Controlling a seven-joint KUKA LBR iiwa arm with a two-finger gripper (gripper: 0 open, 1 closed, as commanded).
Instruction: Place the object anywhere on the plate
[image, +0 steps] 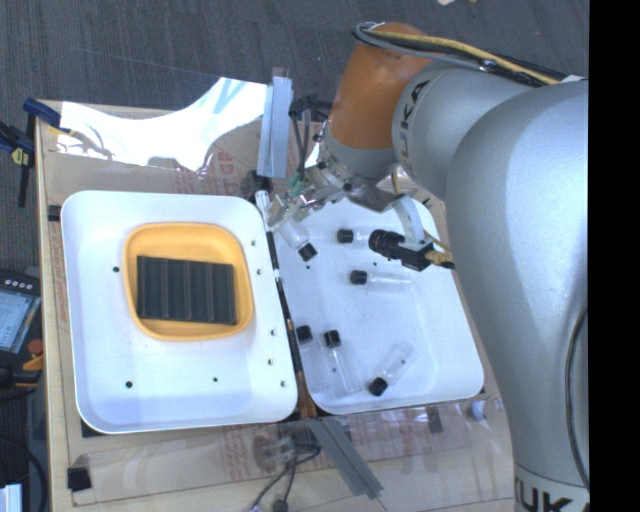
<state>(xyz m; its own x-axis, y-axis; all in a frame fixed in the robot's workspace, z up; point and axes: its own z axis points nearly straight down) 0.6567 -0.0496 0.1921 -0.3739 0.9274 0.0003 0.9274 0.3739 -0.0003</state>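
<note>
gripper (283, 212) at right bin (455, 345) top-left corner, over a vial (294, 238); finger state cannot tell; yellow plate (188, 243) in left bin (90, 370)

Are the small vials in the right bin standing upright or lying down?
Lying down: each vial rests on its side on the right bin floor, black cap pointing sideways.

left bin (90, 390): holds a yellow plate (186, 248) with a dark ridged centre
right bin (440, 350): several clear vials (388, 367) with black caps, scattered
arm (460, 120): comes in from the right, gripper (290, 205) low over right bin's upper-left corner
</note>
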